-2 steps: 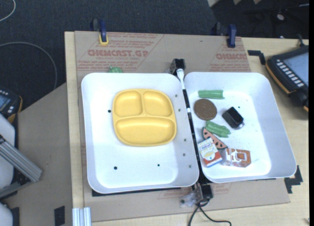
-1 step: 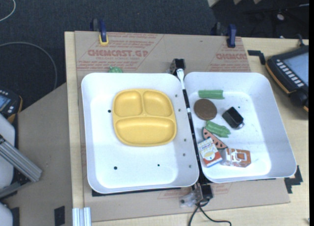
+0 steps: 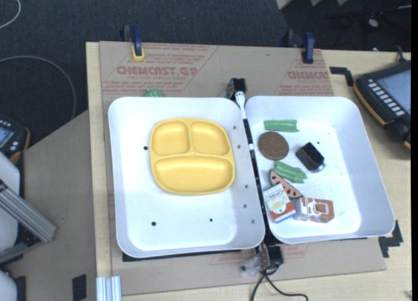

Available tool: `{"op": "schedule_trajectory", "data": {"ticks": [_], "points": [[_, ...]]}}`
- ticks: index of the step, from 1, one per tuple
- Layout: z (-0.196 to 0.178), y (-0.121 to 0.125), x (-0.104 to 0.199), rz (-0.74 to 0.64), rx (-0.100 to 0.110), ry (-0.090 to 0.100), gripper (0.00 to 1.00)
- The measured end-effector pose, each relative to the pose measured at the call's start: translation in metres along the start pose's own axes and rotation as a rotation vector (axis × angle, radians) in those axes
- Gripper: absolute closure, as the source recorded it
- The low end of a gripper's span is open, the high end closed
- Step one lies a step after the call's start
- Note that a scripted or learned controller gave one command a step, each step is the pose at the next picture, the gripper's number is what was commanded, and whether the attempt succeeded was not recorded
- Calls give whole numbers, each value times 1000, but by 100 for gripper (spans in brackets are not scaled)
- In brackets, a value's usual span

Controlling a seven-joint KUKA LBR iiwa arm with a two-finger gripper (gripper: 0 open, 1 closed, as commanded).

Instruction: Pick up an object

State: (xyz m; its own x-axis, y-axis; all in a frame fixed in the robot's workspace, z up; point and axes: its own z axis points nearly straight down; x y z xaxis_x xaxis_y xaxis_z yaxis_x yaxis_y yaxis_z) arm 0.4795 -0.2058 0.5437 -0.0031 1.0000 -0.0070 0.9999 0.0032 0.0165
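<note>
The right bin (image 3: 346, 162) holds several small objects. A green bean-like piece (image 3: 281, 125) lies near its far left. Below that sits a brown round disc (image 3: 273, 145). A black block (image 3: 309, 156) rests to the disc's right. A second green piece (image 3: 290, 172) lies just under the disc. An orange and white carton (image 3: 279, 203) and a crumpled orange and white packet (image 3: 315, 209) lie near the front edge. A small red-brown piece (image 3: 282, 183) sits between the green piece and the carton.
The left bin (image 3: 130, 215) bears a yellow three-compartment plate (image 3: 192, 156). Blue clamps (image 3: 136, 40) (image 3: 308, 46) hold the cardboard-covered board at the back. A black and orange handheld pendant (image 3: 390, 96) lies at the right. Cables run along the seam between the bins.
</note>
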Motion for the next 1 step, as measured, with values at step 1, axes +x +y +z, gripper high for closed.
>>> {"op": "schedule_trajectory", "data": {"ticks": [1], "points": [[100, 0, 8, 4, 21, 8, 100]]}}
